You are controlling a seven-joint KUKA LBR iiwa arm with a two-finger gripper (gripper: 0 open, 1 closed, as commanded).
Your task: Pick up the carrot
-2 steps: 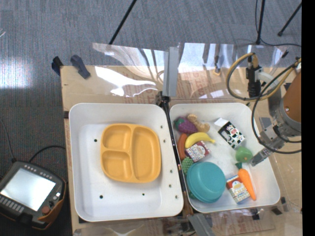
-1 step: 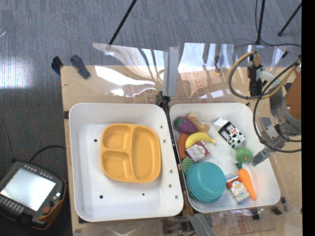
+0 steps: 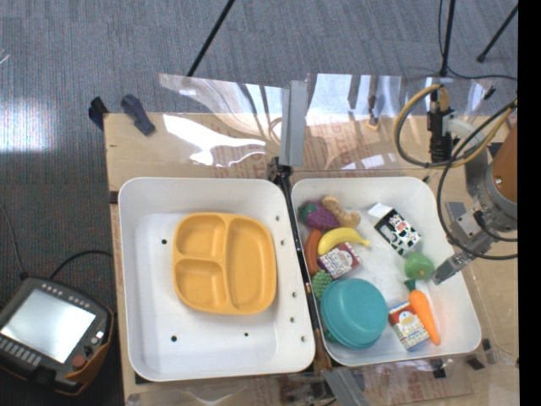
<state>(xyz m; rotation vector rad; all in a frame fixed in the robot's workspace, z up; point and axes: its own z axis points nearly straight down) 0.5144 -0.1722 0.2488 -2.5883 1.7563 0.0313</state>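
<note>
The carrot (image 3: 426, 313), orange with a small green top, lies in the right bin (image 3: 456, 332) near its front right corner, pointing toward the front. It rests beside a small juice carton (image 3: 407, 326). My gripper (image 3: 453, 266) hangs over the bin's right rim, above and to the right of the carrot and apart from it. Nothing shows in its grasp. A green round fruit (image 3: 418, 266) sits just left of the gripper.
The right bin also holds a teal bowl (image 3: 353, 311), a banana (image 3: 342, 239), purple grapes (image 3: 321, 218), a black-and-white carton (image 3: 397, 231) and an orange stick-shaped toy (image 3: 312, 250). A yellow divided plate (image 3: 225, 262) lies in the left bin (image 3: 144, 328).
</note>
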